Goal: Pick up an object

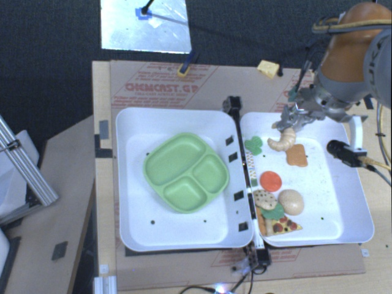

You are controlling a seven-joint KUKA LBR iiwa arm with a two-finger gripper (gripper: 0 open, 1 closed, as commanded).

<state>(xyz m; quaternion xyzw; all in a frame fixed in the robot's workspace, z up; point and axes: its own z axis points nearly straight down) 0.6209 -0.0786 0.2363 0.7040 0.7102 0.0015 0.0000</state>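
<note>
Cardboard covers my bench, and on it sit two shallow white plastic bins side by side. My left bin [131, 164] holds a smooth, pale green divided plate [186, 172] with three compartments. My right bin [343, 207] holds small toy foods: a curved tan croissant [283, 141], a flat brown toast [297, 156], a green leafy piece [253, 144], a glossy red tomato slice [271, 180], a speckled cookie [264, 198], a rounded beige bun [291, 201] and a pizza wedge [280, 226]. My gripper [288, 120] hangs at the bin's far edge, touching or just above the croissant's upper end. I cannot tell how wide its pincer stands. I judge this the approach, with nothing gripped yet. Next I would need the fingers to straddle the croissant's narrow curve.
</note>
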